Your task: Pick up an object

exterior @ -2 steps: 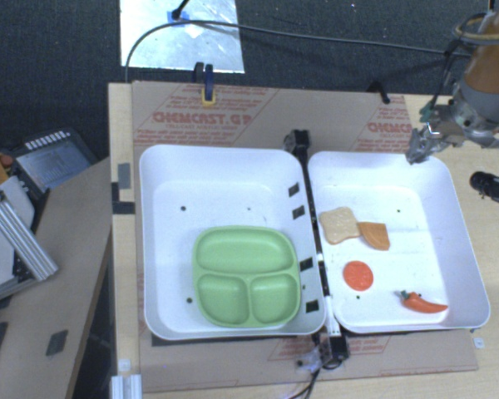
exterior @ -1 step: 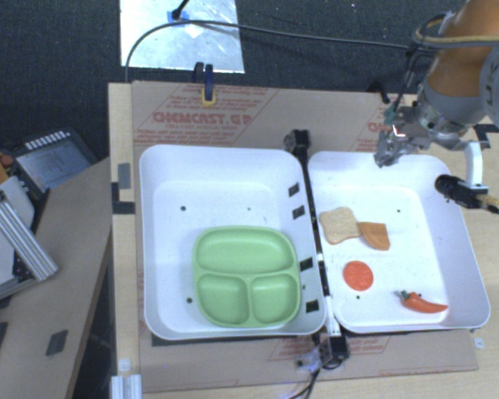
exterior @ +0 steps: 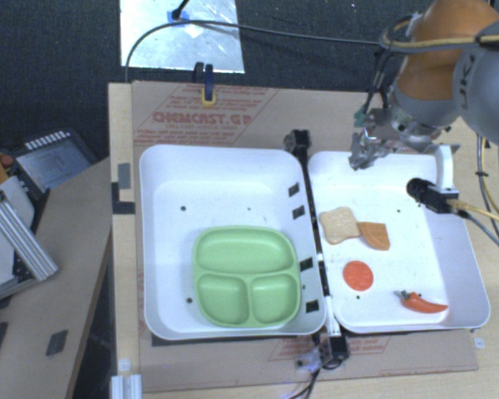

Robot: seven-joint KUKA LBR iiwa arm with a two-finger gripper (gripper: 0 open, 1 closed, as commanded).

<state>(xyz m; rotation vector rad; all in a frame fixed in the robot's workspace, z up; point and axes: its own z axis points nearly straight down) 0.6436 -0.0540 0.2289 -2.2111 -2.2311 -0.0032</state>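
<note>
The right bin (exterior: 457, 248) holds a tan bread slice (exterior: 339, 224), an orange-brown wedge (exterior: 375, 235) touching its right side, a red round slice (exterior: 358, 275) and an orange carrot (exterior: 422, 303) near the front right corner. My gripper (exterior: 363, 158) hangs over the back left part of the right bin, well behind the bread slice. Nothing shows between its fingers, and the view is too small to tell their spread.
The left bin (exterior: 162, 181) holds a green three-compartment plate (exterior: 245, 275) toward its front right. A black divider strip (exterior: 308, 223) runs between the bins. A metal rail (exterior: 17, 231) and clutter lie off the bench to the left.
</note>
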